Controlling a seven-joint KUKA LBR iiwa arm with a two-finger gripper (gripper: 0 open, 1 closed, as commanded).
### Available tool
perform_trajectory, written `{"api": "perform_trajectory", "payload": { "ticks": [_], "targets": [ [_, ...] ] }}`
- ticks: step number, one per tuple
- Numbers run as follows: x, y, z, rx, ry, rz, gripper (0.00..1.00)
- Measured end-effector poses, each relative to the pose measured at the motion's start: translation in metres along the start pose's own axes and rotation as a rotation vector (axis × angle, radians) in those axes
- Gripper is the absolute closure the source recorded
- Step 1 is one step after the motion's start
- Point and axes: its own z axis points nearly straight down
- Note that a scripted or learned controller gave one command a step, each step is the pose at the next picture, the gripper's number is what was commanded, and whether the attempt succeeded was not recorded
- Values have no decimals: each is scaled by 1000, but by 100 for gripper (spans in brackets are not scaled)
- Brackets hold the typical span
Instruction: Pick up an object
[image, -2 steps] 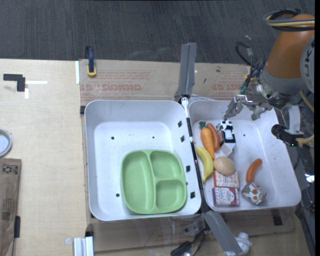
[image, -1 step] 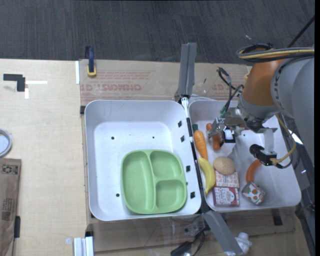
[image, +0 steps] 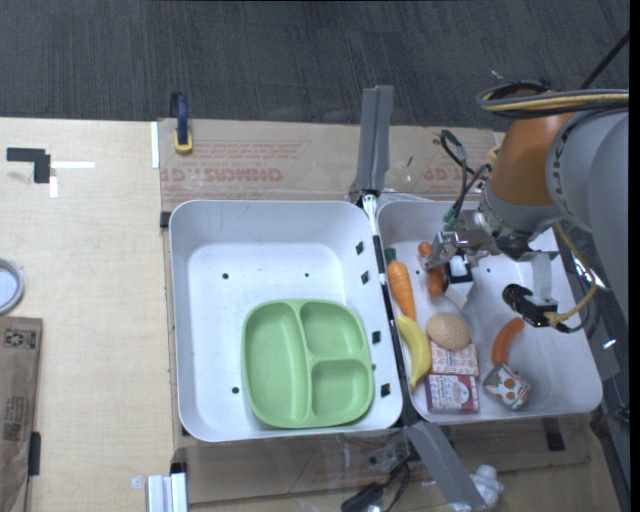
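Nearest target looks like the small orange-red piece (image: 437, 281) in the upper left of the right bin (image: 560, 400), right under the hand (image: 447, 258). Can't tell whether it sits between the fingers or just below them, and can't tell if the hand is spread or pressed together: too small and cluttered at the tip.

To do this well: centre over that piece before committing, and keep clear of the carrot (image: 401, 288) just to its left along the bin wall. Grip across the narrow axis; it's small and probably rolls.

Other options lower in the frame: egg (image: 449, 330), banana (image: 415, 348), pink box (image: 452, 391), small carton (image: 508, 386), orange sausage-shaped item (image: 505, 339). The egg, banana and box are packed tight, so a grab there is riskier.

Left bin (image: 200, 300) holds a green divided plate (image: 308, 363); not relevant.

Lift straight up, then check the hold before moving.
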Motion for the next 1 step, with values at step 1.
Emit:
{"api": "perform_trajectory", "payload": {
  "ticks": [1],
  "targets": [
    [43, -3, -98, 5, -1, 168, 100]
  ]
}}
